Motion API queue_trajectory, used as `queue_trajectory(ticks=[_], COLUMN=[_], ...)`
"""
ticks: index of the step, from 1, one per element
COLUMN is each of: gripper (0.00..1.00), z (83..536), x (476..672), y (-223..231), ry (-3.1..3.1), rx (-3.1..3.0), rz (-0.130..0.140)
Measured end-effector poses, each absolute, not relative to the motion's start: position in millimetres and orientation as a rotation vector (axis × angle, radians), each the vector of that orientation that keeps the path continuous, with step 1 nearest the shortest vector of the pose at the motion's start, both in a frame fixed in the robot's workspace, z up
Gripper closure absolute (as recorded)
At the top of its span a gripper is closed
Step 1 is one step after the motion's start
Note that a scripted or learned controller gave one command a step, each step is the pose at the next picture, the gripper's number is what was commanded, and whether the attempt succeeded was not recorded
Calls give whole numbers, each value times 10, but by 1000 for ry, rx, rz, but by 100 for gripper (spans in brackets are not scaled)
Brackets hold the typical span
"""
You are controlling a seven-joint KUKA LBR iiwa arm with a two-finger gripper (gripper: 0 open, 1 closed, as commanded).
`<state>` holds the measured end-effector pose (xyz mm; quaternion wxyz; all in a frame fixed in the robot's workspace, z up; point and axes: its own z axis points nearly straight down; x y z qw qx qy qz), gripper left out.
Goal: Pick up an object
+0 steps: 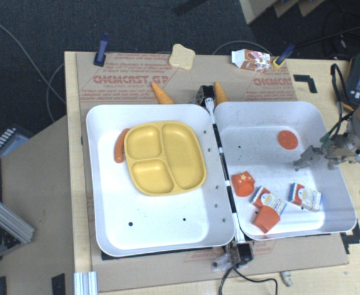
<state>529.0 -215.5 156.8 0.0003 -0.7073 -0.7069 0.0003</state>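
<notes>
The right bin (303, 112) holds an orange round slice (287, 139) near its back. A red chunk (243, 183), a small red-and-white carton (269, 199) and a red cup-like block (266, 219) lie near its front left. A second small carton (305, 196) lies at its front right. My gripper (318, 155) hangs low over the right side of this bin, just right of and below the orange slice and above the second carton. Nothing shows held in it.
The left bin (106, 214) holds a yellow divided plate (164, 157) with a red sausage (119, 146) beside it. Behind the bins on the board lie a bread slice (182, 56), two carrots (161, 94) (220, 93) and a crumpled carton (252, 59).
</notes>
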Motion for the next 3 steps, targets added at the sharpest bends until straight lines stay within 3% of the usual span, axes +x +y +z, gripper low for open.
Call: queue_trajectory(ticks=[1, 2, 3], gripper=[0, 0, 0], z=[834, 858, 1398], x=[5671, 6555, 6673], y=[-1838, -1590, -2034], ry=[-2220, -2225, -2225], rx=[-2217, -2221, -2225], rz=[1, -4, -2])
